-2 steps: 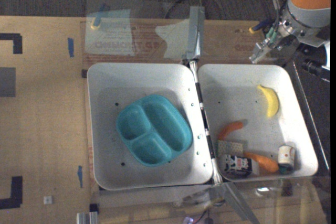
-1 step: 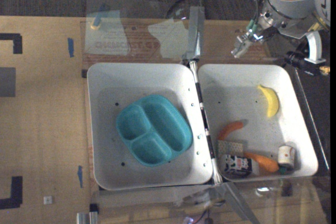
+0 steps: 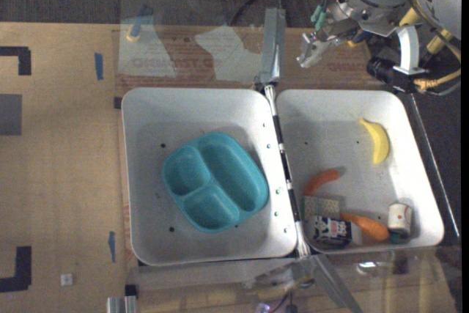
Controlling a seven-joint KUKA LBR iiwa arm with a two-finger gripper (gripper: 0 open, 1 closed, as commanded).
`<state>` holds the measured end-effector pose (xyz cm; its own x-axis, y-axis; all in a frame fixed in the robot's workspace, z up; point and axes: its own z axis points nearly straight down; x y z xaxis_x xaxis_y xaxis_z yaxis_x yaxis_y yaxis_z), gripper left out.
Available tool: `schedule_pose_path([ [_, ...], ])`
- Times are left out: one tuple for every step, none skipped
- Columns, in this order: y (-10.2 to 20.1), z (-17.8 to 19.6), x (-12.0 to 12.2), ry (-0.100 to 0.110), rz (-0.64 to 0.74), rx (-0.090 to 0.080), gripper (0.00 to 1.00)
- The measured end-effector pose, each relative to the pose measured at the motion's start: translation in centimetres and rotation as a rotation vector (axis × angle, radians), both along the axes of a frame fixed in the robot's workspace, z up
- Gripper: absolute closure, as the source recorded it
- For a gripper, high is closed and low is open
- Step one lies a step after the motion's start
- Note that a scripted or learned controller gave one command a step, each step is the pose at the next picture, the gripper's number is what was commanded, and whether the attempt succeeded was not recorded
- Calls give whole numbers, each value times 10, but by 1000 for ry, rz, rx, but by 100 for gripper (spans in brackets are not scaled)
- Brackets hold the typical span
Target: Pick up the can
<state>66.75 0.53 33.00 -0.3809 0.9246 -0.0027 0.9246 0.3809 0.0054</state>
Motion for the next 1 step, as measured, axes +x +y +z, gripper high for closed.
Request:
schedule_pose_path([
  [54,51,-1,0,-334,1,100],
])
